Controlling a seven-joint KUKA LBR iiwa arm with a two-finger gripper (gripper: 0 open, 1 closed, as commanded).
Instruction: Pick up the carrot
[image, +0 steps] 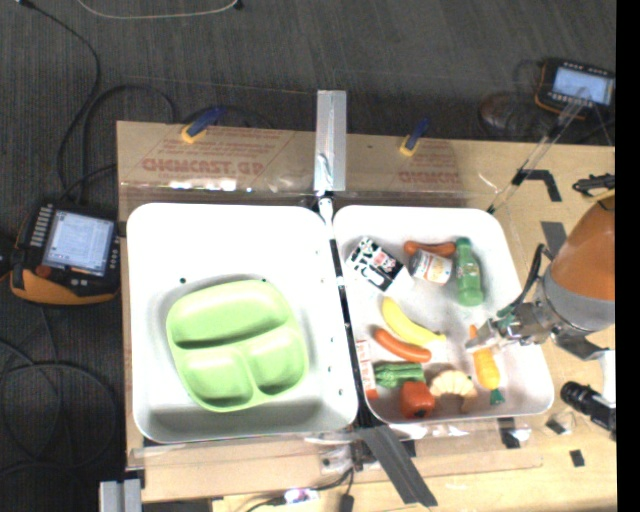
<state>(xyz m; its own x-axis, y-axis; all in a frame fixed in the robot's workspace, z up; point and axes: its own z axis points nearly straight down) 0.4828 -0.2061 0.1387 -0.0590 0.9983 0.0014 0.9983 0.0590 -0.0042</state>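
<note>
In the camera view, we find the carrot (486, 368) near the right bin's (500, 232) right wall, toward its front corner. Our gripper (492, 338) hangs just above its upper end; whether it is spread or pinching we cannot tell. We judge this the grasping step; next we need a firm closure, then a straight lift.

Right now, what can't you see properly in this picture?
- Gripper: too small and blurred in the camera view to tell whether it really has the carrot.
- Arm: cut off by the right edge.
- Can: label too small to read.
- Carrot's upper end: hidden under the gripper.
</note>
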